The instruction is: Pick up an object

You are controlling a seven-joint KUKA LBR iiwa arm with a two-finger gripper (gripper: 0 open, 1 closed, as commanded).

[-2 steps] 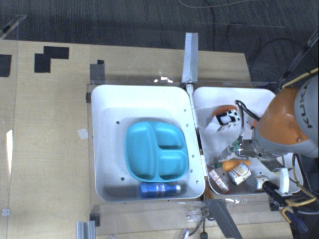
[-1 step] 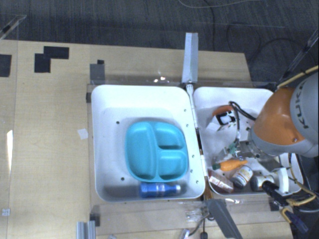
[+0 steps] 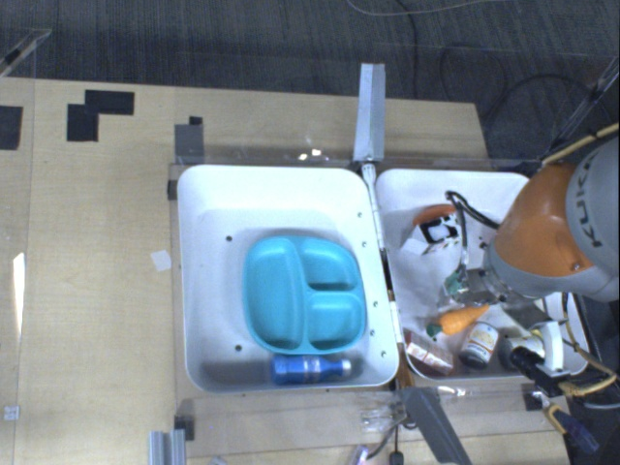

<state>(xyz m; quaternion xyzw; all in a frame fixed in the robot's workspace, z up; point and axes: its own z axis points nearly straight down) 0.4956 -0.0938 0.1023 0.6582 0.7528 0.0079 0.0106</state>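
Gripper [image 3: 462, 284] sits low over the view-right bin [image 3: 407, 197], mostly tucked under the grey wrist & orange band. Can't tell whether it's open or closed, and nothing is seen clamped in it. There's a small greenish bit at its tip, too small to ID.

Just below it in view is an orange carrot-shaped piece [image 3: 463, 318], smooth & tapered, lying slantwise on the bin floor. Right by that is a small round jar [image 3: 480, 342] w/ pale label & dark cap; touching or not, can't tell. Toward the divider at the near wall is a brown glossy thing [image 3: 431, 354], shape unclear. Toward the far wall there's an orange, white & black item [image 3: 436, 228], irregular, apart from the gripper.

The arm's bulk covers the bin's right part, so whatever is under it is hidden.

View-left bin [image 3: 208, 260] is white & shallow w/ rounded corners, hard-plastic look. In it sits a light-blue divided plate [image 3: 305, 294], smooth, 3 compartments. A darker blue bottle [image 3: 310, 366] lies on its side along the near wall, just beside the plate's rim.

A grey metal bar [image 3: 371, 114] stands at the far end of the divider btw the bins. Worktop [image 3: 87, 260] is pale & wood-look, w/ black patches [image 3: 97, 112] at the far left.
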